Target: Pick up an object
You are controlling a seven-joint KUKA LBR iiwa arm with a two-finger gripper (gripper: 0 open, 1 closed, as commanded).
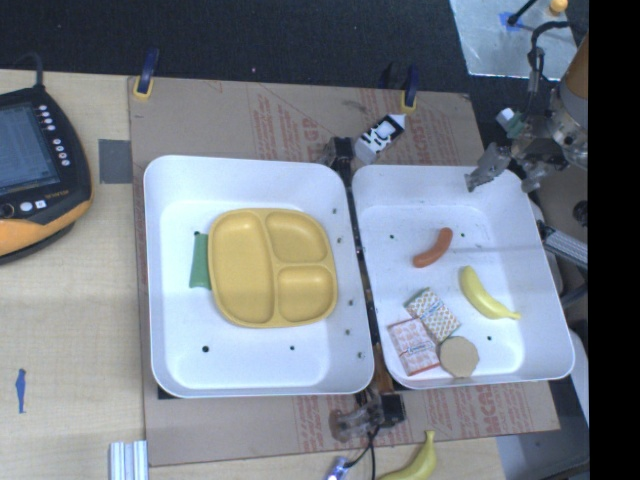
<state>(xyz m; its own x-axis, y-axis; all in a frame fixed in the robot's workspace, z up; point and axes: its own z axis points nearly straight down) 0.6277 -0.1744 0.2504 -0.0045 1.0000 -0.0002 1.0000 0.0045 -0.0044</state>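
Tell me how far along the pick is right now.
Nothing looks done yet. The sausage, banana, two packets and round biscuit all lie in the right bin. The tool sits at that bin's far right corner, away from all of them. Reaching, gripping and lifting remain.

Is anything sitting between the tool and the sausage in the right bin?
Nothing visible does. The tool is at the upper right corner of the right bin, and only bare white floor lies between it and the sausage. The banana, packets and round disc lie nearer the camera, beyond the sausage.
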